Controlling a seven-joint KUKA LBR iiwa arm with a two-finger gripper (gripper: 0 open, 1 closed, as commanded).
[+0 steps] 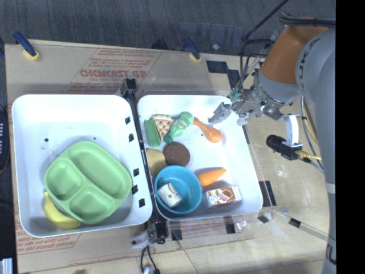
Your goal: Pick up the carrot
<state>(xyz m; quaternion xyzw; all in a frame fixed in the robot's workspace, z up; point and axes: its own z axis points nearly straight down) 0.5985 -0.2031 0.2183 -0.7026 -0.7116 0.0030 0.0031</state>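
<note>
Over the right bin's (251,153) far right corner your hand (223,111) hovers, carrying nothing; I cannot tell its opening. You're at the approach: the carrot (211,176) lies toward the near wall, beside the blue bowl (178,190), so move in above it.

Robotics lab bench: two white bins (23,153) clamped on printed cardboard (108,67), toy food, loose cables (279,10), grey-orange industrial arm (296,56) at right.

From my screen the arm (319,56) is smooth grey with a wide orange band (285,53) above the wrist. Thin black cables (268,19) trail from it. The gripper (225,112) is silvery metal, perhaps with small screws.
</note>
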